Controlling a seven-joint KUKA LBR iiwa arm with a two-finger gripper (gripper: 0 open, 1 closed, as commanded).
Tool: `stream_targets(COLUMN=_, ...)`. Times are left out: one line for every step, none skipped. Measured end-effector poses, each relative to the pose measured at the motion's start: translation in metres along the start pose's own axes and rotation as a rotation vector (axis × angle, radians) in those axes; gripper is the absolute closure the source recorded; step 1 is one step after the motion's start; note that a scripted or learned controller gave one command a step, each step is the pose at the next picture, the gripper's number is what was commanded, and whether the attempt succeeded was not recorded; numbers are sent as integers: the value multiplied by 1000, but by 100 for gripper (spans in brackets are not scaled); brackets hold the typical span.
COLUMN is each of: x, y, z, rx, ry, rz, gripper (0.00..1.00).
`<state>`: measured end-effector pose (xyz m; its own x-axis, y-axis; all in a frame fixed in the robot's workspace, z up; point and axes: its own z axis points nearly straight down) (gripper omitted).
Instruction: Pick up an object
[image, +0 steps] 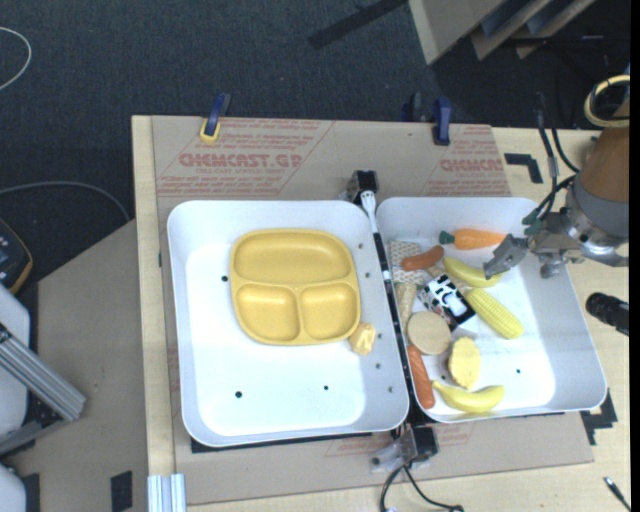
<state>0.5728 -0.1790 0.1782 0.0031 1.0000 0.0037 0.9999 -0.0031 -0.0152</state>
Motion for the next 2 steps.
stream_targets(x=0, y=3, z=-8, rx=-14, ry=-3, rz=-3, gripper=0)
stream_targets(x=0, y=5, z=35, rx=-10, ry=-2, rz=-4, gripper=0)
